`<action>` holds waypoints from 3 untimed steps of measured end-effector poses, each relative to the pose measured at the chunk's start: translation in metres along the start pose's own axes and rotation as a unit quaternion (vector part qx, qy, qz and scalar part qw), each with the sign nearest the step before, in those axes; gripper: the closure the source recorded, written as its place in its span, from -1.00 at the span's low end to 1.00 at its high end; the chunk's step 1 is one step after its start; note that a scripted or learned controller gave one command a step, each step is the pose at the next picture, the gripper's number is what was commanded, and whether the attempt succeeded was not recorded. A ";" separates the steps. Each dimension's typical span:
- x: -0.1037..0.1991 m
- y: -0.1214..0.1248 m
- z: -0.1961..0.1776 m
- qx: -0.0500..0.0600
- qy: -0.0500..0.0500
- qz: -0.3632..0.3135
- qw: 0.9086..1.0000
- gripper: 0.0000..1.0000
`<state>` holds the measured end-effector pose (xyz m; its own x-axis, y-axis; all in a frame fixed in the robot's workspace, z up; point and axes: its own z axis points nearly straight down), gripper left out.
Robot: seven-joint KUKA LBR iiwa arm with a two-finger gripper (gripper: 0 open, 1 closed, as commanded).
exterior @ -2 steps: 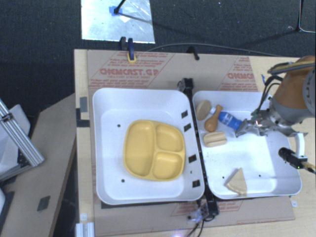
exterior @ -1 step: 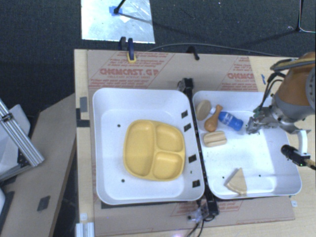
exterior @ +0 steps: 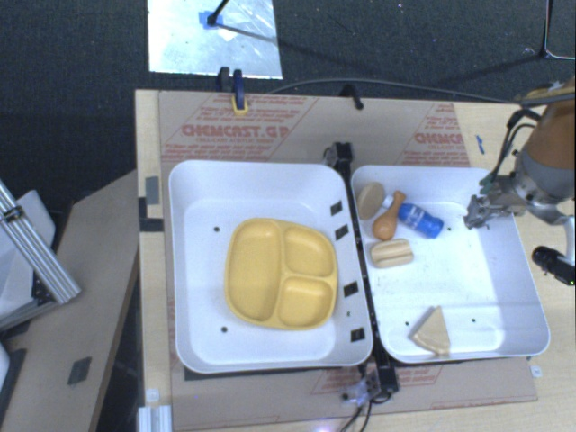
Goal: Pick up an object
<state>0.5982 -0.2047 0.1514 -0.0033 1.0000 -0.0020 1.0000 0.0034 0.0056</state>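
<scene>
Inside left bin [exterior: 193,196]: yellow tray [exterior: 281,273]; right bin [exterior: 513,277]: blue bottle [exterior: 420,220], hotdog [exterior: 391,253].

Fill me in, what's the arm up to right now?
A pick attempt, nothing grabbed yet. The gripper sits over the right bin near its far right edge, with nothing visible between its fingers. The candidates lie to its left in that bin: a blue bottle, a hot dog, a tan drumstick-like piece, a round beige piece, and a sandwich wedge near the front. The left bin holds a yellow divided plate.
</scene>
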 end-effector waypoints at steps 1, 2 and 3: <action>-0.002 0.006 -0.064 -0.001 0.000 -0.001 1.000 1.00; -0.002 0.007 -0.059 0.001 0.000 -0.001 1.000 1.00; 0.051 0.013 -0.065 0.002 0.001 -0.003 1.000 1.00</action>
<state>0.6108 -0.1532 0.2165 -0.0086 1.0000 0.0004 1.0000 0.0086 0.0021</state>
